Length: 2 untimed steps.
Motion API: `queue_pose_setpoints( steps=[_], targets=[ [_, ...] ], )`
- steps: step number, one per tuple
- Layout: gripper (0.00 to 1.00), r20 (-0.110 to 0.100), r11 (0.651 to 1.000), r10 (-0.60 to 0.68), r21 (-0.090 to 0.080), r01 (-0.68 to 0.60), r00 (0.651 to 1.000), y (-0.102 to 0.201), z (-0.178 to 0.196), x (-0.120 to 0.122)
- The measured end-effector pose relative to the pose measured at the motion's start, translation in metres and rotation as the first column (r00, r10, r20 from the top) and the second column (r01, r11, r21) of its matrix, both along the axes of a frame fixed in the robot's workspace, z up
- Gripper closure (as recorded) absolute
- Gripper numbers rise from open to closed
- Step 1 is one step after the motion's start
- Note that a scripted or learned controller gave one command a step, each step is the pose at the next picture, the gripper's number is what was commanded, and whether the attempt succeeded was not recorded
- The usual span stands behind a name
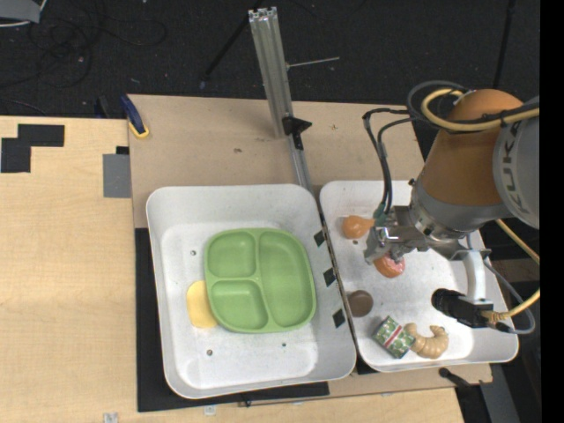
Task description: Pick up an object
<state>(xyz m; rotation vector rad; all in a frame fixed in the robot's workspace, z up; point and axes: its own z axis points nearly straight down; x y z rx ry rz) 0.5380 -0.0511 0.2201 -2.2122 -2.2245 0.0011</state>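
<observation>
Gripper: the gripper [388,247] hangs low in the right bin [339,203], right over a red-orange rounded object [392,266]. That object shows just under and slightly toward the near side of the tips, apparently touching them. Whether it sits between them I cannot tell, and I cannot tell the gripper's state either, since the wrist hides the gap.

Arm: the grey arm with its orange band [471,152] comes in from the right and stands nearly upright over the gripper, a posture that suits a straight-down pick.

Likely target: the red-orange object, judging from how closely the gripper is centred on it.

Neighbours in the same bin: an orange rounded object [355,227] lies just to the left of the gripper and a little farther back. A brown round object [359,303] lies nearer and to the left. A green-and-white packet [390,337] and a tan curved object [431,342] rest side by side well to the near side.

Left bin: the left bin [167,208], well to the left of the gripper, holds a green tray [261,280] with 3 compartments and a yellow object [199,305] tucked against its far-left edge.

Risk: the orange neighbour is close enough to be nudged, I judge.
</observation>
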Motion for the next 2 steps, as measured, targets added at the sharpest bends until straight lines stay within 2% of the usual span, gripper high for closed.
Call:
queue_pose_setpoints(
  steps=[2],
  targets=[
    [1.00,0.001,1.000,0.000,-0.001,0.000,1.000,0.112,0.013,0.013]
  ],
)
